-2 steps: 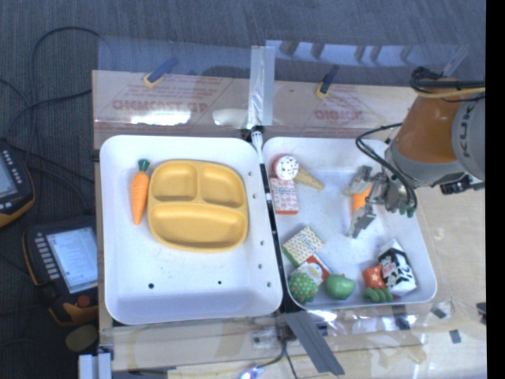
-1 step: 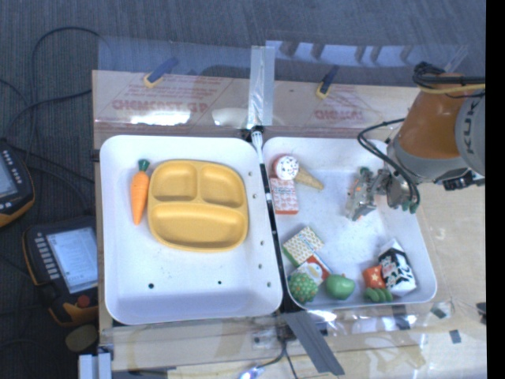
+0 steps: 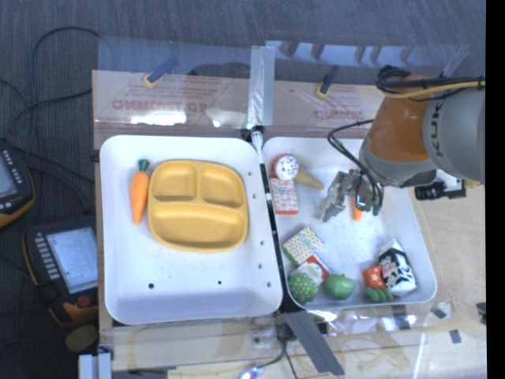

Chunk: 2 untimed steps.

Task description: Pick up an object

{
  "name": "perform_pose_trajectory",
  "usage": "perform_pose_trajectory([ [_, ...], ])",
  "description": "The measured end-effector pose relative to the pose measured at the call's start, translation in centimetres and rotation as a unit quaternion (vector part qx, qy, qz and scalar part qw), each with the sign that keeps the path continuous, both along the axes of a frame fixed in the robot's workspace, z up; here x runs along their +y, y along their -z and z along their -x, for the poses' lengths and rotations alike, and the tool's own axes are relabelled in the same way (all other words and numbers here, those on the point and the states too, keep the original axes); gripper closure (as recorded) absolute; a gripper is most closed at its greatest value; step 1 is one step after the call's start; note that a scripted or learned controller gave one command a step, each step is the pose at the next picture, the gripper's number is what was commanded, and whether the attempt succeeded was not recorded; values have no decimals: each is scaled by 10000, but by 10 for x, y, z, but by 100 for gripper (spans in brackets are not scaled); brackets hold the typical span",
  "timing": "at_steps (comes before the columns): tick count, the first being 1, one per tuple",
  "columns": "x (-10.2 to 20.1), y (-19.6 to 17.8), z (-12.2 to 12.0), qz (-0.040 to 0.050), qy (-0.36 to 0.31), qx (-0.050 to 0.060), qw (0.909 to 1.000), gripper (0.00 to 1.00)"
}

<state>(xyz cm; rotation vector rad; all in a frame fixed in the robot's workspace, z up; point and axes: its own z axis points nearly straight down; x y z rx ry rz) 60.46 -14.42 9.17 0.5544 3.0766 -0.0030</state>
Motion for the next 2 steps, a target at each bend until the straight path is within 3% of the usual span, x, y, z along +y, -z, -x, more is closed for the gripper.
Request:
perform_pose_trajectory([
  [1, -80, -195, 5, -3, -341, 56, 9994, 100],
  [2, -80, -195, 5, -4, -342, 60, 9994, 0],
])
